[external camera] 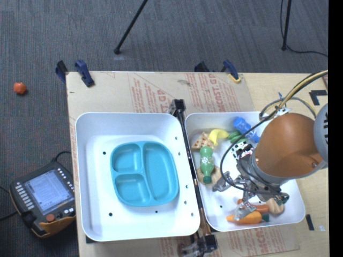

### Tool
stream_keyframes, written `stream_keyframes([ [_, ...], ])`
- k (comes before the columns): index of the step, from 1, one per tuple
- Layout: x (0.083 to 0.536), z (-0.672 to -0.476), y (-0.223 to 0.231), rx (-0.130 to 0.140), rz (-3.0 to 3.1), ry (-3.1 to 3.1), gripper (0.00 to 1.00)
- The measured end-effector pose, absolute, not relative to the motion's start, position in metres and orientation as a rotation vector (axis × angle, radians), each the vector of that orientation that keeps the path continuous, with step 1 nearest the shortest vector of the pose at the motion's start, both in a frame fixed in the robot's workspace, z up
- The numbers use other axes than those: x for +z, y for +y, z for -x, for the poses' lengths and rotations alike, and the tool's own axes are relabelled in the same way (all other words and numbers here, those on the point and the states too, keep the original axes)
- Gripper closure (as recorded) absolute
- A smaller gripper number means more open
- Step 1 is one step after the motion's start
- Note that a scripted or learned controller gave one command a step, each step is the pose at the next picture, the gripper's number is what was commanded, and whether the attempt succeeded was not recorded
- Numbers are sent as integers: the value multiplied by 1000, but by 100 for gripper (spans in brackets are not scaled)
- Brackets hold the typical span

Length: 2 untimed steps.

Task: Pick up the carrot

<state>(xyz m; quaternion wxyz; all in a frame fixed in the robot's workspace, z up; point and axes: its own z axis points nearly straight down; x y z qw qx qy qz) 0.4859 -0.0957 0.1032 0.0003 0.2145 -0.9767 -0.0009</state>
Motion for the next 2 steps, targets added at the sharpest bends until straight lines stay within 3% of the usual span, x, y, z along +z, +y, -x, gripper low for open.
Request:
stream_keyframes([
  [1, 88, -493, -81, -4, -744, -3051, 0],
  [2, 189, -570, -55, -2, -822, -3037, 0],
])
